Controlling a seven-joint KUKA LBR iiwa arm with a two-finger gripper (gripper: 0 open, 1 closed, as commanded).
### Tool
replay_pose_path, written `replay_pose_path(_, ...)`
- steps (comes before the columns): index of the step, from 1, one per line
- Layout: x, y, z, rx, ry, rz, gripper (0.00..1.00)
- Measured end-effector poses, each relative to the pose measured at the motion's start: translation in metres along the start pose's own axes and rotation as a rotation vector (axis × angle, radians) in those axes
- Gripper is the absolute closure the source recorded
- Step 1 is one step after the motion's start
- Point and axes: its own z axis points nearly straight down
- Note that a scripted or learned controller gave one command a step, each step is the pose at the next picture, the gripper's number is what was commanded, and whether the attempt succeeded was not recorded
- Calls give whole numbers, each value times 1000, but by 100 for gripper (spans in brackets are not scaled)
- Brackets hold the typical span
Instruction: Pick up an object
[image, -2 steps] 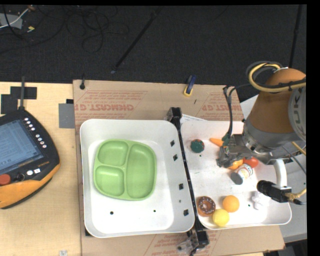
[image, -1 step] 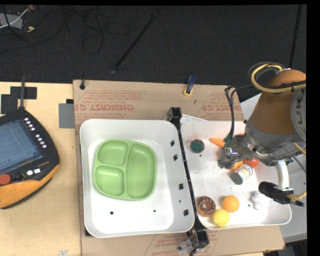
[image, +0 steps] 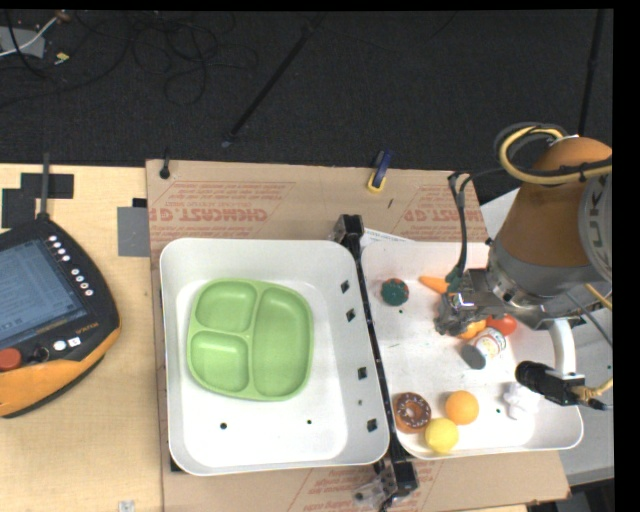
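At centre right of the frame, the hand (image: 462, 318) sits low in the right bin (image: 545, 432); how far open it is I cannot tell. A small bottle (image: 487, 346) lies tilted just lower right of it, touching or nearly so.

A single fixed camera looks down at a slant from above the bench, far enough back to take in both shallow white plastic bins (image: 262, 452) — one at centre, the other at lower right. The dark floor fills the top of the frame. The grey arm with the orange band (image: 553, 222) enters from the right edge — large, near the lens.
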Motion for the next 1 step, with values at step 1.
replay_pose_path(1,13,-1,-12,-1,0,-1,100)
